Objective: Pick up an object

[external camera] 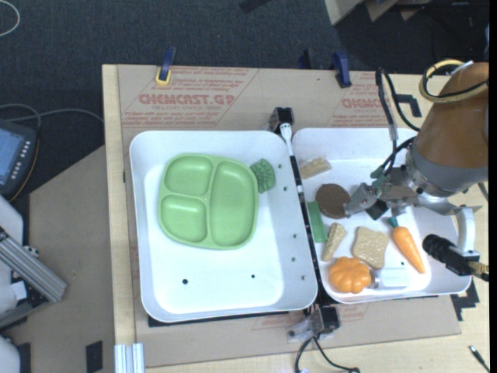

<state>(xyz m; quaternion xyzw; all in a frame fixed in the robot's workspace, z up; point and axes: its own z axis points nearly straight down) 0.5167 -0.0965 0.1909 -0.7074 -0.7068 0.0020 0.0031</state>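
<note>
From my remote seat I look down on a counter (pixel 124 208) carrying two shallow white bins side by side. The left bin (pixel 155 286) holds a green divided plate (pixel 208 200) with a small green broccoli-like toy (pixel 264 175) at its upper right corner. The right bin (pixel 349 140) holds the toy foods: a brown round disc (pixel 332 200), a tan wedge (pixel 315 168), a slim pale piece (pixel 334 241), a bread slice (pixel 370 247), an orange pumpkin (pixel 349 275) and a carrot (pixel 408 249). My arm enters from the right, and its pincer (pixel 366 201) hangs low in the right bin, just right of the brown disc. I cannot tell how wide it stands or whether it grips anything. I judge the disc the nearest target, lying directly to the pincer's left; the carrot lies below and right, its long axis slanting down to the right.
</note>
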